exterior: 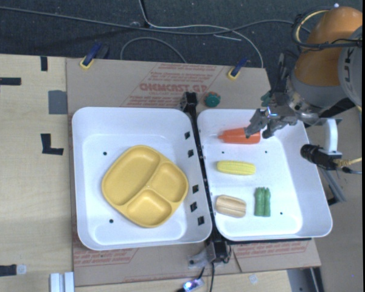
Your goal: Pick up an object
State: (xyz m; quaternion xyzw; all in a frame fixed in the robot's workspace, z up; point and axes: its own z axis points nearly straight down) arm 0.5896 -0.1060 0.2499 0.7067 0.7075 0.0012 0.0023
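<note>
My jaws [256, 129] sit over the carrot's [238, 136] right end at the right bin's [310, 215] far edge, grip state unclear; corn [235, 168], bun [230, 206], asparagus [263, 201] lie nearer.

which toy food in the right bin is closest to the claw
The orange carrot at the bin's far end: the claw is right over its right tip. The corn, bread roll and green asparagus lie nearer the camera.

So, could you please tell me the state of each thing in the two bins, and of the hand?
Carrot: lying flat in right bin, hand at its right end.
Corn: lying flat, untouched.
Bread roll: lying flat, untouched.
Asparagus: lying flat, untouched.
Yellow plate: right side up in left bin, nothing on it.
Hand: low over the carrot; grip unclear.
</note>
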